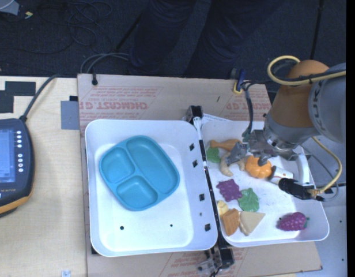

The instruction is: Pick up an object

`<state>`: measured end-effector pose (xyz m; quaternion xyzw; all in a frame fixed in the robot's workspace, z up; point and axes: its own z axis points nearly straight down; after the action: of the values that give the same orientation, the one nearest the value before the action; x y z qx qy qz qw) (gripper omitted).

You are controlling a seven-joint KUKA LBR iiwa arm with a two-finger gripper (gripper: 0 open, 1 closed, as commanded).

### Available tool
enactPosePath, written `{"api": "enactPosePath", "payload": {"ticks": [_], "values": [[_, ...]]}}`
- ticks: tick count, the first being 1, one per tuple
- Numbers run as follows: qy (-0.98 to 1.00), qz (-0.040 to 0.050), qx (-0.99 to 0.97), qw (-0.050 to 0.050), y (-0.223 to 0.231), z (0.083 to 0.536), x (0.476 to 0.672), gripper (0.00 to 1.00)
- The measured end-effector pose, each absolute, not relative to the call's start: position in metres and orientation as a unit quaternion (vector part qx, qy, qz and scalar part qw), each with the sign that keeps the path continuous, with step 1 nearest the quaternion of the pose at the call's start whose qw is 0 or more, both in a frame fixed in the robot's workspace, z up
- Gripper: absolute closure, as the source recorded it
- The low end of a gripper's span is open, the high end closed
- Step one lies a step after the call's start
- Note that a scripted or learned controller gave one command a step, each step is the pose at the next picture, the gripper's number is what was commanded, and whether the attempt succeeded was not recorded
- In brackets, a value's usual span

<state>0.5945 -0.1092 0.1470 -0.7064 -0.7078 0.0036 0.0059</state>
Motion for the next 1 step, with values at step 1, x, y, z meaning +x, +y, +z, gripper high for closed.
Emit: {"api": "enactPosePath", "payload": {"ticks": [1], "values": [[-0.707, 0.0015, -0.707, 0.002, -0.0929, 0.0846, 0.5424, 0.00]]}}
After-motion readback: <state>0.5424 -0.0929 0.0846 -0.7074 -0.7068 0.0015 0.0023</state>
